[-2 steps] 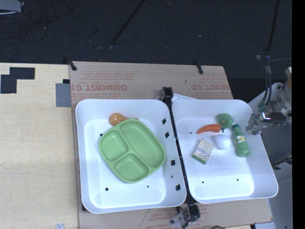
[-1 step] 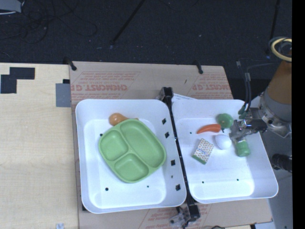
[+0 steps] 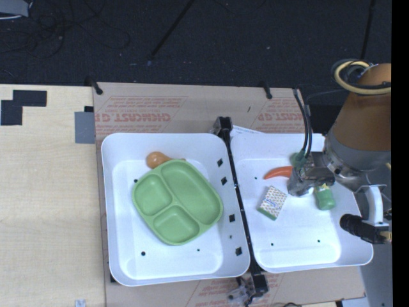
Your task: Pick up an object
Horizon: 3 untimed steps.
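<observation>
From where I stand, the arm (image 3: 358,123) leans in from the right over the right bin (image 3: 300,254), and its gripper (image 3: 300,185) is down low near the bin floor. I cannot tell how the tool stands, clenched or released, and nothing I can make out sits in it. Just left of it lies an orange carrot-like piece (image 3: 278,172), and below that a small patterned white block (image 3: 273,202), tilted. A green object (image 3: 325,198) rests just right of the gripper. In the left bin (image 3: 121,248) a green divided plate (image 3: 177,201) lies at an angle, with a small orange ball (image 3: 155,159) at its upper-left edge.
</observation>
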Tool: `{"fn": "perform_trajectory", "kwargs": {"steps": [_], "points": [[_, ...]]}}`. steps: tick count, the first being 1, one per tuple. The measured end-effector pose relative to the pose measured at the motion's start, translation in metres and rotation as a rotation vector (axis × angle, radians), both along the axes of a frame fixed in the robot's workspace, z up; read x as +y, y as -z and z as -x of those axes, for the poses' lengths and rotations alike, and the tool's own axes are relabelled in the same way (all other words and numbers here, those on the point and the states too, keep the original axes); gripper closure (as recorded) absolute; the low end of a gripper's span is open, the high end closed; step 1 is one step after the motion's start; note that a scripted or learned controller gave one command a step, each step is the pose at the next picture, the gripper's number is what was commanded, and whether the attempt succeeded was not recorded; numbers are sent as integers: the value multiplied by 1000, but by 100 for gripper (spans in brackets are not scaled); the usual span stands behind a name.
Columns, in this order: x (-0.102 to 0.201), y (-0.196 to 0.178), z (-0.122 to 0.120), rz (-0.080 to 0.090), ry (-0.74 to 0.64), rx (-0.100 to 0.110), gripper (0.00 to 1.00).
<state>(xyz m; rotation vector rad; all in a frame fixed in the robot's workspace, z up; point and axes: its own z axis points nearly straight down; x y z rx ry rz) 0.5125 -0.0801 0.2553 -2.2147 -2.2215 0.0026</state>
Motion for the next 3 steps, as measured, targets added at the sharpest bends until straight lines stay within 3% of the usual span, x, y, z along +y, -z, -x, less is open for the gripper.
{"fn": "perform_trajectory", "kwargs": {"steps": [2,3], "points": [[110,27,3,1,-1,2,100],[159,21,13,1,-1,-1,100]]}}
